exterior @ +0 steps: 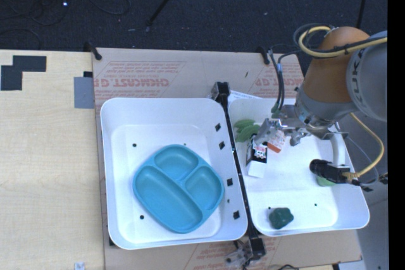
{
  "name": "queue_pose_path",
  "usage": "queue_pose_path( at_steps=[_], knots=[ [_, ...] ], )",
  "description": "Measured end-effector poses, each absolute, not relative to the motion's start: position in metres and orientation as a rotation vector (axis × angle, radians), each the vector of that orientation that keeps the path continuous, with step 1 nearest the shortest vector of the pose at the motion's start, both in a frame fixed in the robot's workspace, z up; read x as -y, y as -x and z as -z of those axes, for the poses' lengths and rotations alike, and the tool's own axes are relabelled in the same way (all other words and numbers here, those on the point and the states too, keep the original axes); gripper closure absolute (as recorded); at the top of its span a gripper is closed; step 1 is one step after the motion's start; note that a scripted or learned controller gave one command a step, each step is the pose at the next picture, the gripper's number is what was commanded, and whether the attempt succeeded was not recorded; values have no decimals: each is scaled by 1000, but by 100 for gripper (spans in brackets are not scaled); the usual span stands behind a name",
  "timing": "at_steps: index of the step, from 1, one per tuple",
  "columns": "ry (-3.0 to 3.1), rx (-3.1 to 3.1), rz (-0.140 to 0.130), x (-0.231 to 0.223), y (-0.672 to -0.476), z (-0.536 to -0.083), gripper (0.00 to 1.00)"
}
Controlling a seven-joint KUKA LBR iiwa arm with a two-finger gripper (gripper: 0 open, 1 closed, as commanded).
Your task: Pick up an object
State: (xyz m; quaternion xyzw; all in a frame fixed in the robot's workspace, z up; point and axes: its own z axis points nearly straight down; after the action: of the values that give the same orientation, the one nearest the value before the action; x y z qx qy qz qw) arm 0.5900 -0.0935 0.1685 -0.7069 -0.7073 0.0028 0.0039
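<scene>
We are counting two shallow white bins side by side, the left bin (158, 129) and the right bin (297, 196), both smooth plastic and sitting on a sheet of printed brown cardboard (145, 76) over a pale wooden bench (44, 167). In the left bin we are seeing one thing, a glossy blue plate (178, 188) with rounded corners and three moulded compartments, lying flat and turned at a slant. In the right bin we are counting four loose things. There is one small white carton (256, 164) with black print and a red-orange patch, and one crumpled light green piece (245, 129) near the bin's far left corner. One dark green rounded lump (280, 217) is lying by the near wall, and one pale green scrap (324, 181) is showing toward the right side. The carton is lying close to the divider between the bins, and its long axis is running from the far side toward the near side, leaning slightly left at its near end. The gripper (271, 136) is hanging right over the carton's far end, beneath the grey arm (373, 82). We are not able to tell whether the claw is released, clenched or grasping the carton.
</scene>
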Motion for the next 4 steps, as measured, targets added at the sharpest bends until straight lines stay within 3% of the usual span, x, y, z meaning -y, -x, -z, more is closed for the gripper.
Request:
queue_pose_path(
  at_steps=[1, 2, 3, 4],
  knots=[
    [2218, 2216, -5, 97, -590, -124, 0],
    [2218, 2221, 0, 97, -591, -110, 0],
    [2221, 2211, -8, 99, -589, -117, 100],
    [2219, 2222, -1, 90, -585, -167, 100]
  ],
)
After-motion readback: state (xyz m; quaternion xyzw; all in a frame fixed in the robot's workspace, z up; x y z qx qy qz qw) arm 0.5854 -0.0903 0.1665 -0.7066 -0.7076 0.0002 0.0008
